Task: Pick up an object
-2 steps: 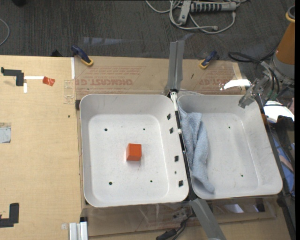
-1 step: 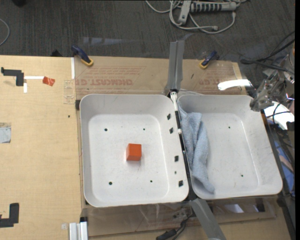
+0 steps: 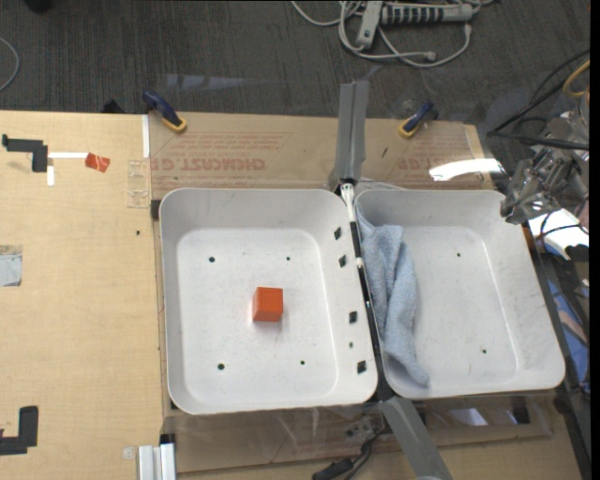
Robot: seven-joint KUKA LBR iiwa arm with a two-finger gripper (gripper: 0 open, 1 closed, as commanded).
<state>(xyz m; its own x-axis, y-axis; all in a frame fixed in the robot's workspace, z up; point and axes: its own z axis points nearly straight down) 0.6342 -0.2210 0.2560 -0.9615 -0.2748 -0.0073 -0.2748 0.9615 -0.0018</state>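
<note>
Reaching in at the right edge, the gripper (image 3: 531,187) was a tangle of dark metal and cables, cut off by the frame; whether its fingers stood apart or together could not be told. An orange cube (image 3: 268,305) sat near the middle of the left bin (image 3: 187,375), well apart from the gripper. A pale blue cloth (image 3: 394,295) lay crumpled along the left wall of the right bin (image 3: 525,356), just beside the divider between the bins. Both bins rested on brown cardboard (image 3: 253,155) held by two blue-and-yellow clamps (image 3: 164,110). A light wooden board (image 3: 75,309) lay to the left, and grey carpet with a power strip (image 3: 417,13) and loose cords ran along the top.
</note>
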